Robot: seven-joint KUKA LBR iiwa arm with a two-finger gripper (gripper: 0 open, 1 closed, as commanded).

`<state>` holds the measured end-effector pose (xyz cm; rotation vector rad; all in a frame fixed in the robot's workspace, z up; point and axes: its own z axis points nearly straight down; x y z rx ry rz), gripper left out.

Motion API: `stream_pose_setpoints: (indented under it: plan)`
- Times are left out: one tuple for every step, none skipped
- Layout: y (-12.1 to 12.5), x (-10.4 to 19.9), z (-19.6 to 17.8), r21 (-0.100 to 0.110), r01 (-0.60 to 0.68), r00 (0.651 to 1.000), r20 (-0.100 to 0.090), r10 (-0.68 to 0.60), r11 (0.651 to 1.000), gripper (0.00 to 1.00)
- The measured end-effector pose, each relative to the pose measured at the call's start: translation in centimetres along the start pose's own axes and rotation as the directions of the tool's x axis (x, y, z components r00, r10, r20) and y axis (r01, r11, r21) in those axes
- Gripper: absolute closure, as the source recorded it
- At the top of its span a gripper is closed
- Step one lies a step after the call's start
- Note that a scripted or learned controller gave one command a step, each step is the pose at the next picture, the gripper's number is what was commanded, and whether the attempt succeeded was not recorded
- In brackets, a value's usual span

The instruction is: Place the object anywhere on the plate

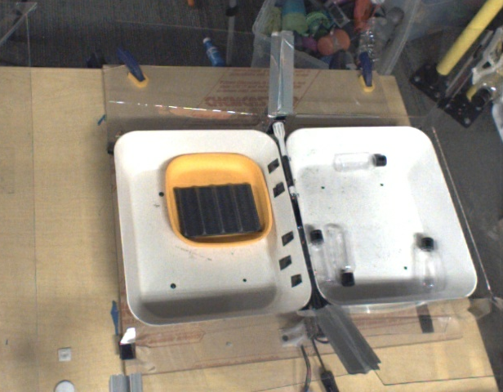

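plate (219,168): dark ribbed object (217,211) on it | right bin (447,211): clear bottles (333,247), faint

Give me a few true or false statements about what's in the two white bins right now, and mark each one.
1. A yellow plate sits in the left bin. True.
2. A dark ridged object lies on the plate. True.
3. The plate is in the right bin. False: it is in the left bin.
4. Three clear bottles with black caps lie in the right bin, one near its far side. True.
5. The dark ridged object lies on the bare bin floor beside the plate. False: it rests on the plate.
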<state>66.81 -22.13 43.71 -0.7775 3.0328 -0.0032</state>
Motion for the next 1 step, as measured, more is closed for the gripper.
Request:
stream_pose_setpoints:
  plan:
    - [0.05, -0.05, -0.01, 0.000, 0.058, 0.998, 0.000, -0.058, 0.998, 1.00]
